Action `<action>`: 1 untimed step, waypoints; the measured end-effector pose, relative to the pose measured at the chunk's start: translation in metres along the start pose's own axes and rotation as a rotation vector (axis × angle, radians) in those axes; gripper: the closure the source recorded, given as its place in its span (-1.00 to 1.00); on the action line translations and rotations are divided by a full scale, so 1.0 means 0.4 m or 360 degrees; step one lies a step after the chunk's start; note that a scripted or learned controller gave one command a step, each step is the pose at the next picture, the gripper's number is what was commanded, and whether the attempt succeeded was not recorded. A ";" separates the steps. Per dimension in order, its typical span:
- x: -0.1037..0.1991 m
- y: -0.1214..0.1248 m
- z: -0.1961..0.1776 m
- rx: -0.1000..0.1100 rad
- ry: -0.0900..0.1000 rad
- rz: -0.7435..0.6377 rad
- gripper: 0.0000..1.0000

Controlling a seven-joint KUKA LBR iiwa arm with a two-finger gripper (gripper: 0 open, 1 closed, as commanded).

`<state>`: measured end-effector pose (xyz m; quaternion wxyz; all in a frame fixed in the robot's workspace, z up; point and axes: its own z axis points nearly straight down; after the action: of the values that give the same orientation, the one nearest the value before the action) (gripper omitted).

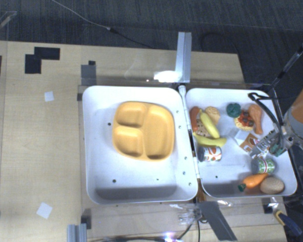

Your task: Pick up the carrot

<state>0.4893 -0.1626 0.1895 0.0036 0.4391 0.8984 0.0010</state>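
The carrot (254, 180), orange with a green stub at its left end, lies near the front right corner of the right bin (227, 185). It rests against a tan, potato-like lump (272, 185). My gripper (263, 146) hangs over the right side of that bin, a short way behind the carrot. It is just above a green and white can (265, 165) that lies between it and the carrot. The carrot is untouched by the gripper.
The right bin also holds a banana (210, 128), a red sausage (194, 118), a small can (212, 154), a dark green ball (234, 109) and a pizza slice (245, 120). A yellow divided plate (144, 130) sits in the left bin (101, 175). Black cables (265, 105) trail from the arm.
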 end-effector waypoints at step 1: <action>-0.057 0.076 0.211 0.0008 0.0010 0.0078 1.00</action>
<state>0.5281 -0.1619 0.1053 -0.0005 0.4610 0.8874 0.0001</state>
